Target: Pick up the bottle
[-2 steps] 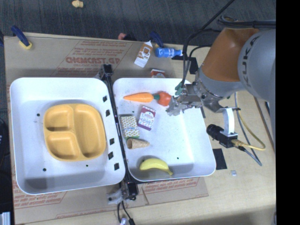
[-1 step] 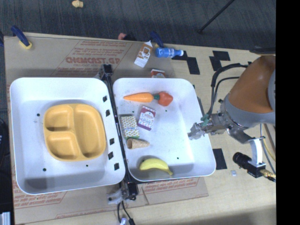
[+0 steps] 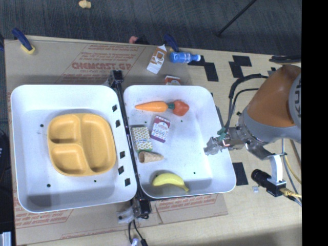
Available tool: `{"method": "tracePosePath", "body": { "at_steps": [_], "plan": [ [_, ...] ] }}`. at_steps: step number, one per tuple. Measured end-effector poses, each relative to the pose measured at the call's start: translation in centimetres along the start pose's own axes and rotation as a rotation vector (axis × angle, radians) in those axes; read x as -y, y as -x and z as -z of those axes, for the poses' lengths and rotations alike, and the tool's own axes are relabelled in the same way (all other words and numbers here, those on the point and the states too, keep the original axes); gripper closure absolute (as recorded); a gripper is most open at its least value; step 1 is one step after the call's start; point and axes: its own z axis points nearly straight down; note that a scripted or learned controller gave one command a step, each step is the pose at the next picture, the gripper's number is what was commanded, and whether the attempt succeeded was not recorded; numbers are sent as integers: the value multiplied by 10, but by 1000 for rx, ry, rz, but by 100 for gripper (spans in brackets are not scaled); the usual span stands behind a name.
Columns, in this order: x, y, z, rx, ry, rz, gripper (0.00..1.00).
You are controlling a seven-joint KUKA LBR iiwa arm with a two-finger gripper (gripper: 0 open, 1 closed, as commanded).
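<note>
Gripper (image 3: 212, 146) at the end of the grey arm (image 3: 271, 111) hangs over the right-hand edge of the right bin (image 3: 218, 176); whether it is spread or closed cannot be told from this angle, and nothing can be seen in it. Nearest it inside the bin lie a small red packet (image 3: 160, 128), a patterned packet (image 3: 141, 137), an ice cream cone (image 3: 149, 157) and a banana (image 3: 169, 181). Farther back rests a carrot (image 3: 151, 106) touching a red strawberry-like toy (image 3: 180, 107).

Well apart from the gripper, outside both bins, the bottle (image 3: 184, 58) lies on its side on the cardboard beyond the right bin's far rim. It is small and blue, with a pale end pointing right. Just beside it sit a small carton (image 3: 157, 59) and another little box (image 3: 172, 79).

The left bin (image 3: 25, 137) holds a yellow divided plate (image 3: 82, 143). Both bins rest on printed brown cardboard (image 3: 97, 63) over a bench, with dark carpet (image 3: 154, 9) behind.
</note>
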Motion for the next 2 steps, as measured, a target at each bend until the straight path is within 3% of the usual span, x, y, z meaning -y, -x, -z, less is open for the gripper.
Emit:
{"method": "tracePosePath", "body": {
  "at_steps": [2],
  "plan": [
    [-1,5,16,4,5,213,100]
  ]
}}
